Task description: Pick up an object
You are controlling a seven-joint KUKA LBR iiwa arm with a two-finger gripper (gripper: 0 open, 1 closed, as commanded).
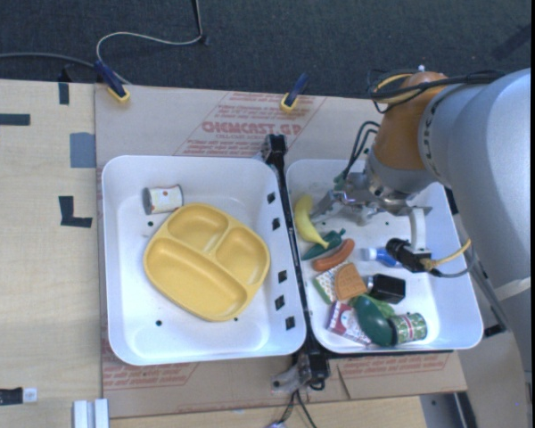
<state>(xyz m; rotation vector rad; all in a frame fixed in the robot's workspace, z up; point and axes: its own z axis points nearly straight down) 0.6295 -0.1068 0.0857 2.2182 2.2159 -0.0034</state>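
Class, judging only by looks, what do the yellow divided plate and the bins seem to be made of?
Yellow divided plate: probably moulded plastic, with a smooth, matte-looking, evenly coloured surface and soft rounded compartment ridges. Left bin and right bin: likely thin white plastic, with smooth rounded rims and corners, though the view leaves that open.

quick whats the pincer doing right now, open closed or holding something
pincer: low in the right bin, just above the banana; open or closed cannot be told, and nothing is visibly held in it.
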